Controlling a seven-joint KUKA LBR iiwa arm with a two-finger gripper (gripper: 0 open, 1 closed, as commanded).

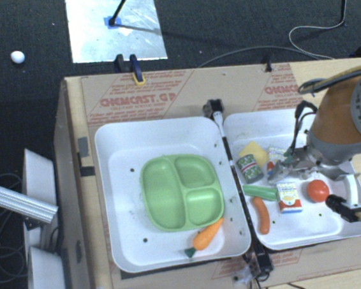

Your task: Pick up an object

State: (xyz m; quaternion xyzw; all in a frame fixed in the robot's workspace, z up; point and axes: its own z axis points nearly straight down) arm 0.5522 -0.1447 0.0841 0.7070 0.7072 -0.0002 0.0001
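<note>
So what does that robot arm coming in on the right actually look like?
It's a thick, rounded arm, grey on the outside with a broad orange band nearer the wrist. Dark cables loop along its left side. At the tip sits a small metallic end effector, silvery grey and boxier than the smooth arm body, with thin wires running into it.

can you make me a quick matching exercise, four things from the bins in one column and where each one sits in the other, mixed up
Things:
1. plate
2. carrot
3. tomato
4. sausage

Places:
A. right bin, near its right side
B. middle of the left bin
C. left bin, front edge, just below the plate
D. right bin, front left, by the divider

Pairs: 1-B, 2-C, 3-A, 4-D
</note>
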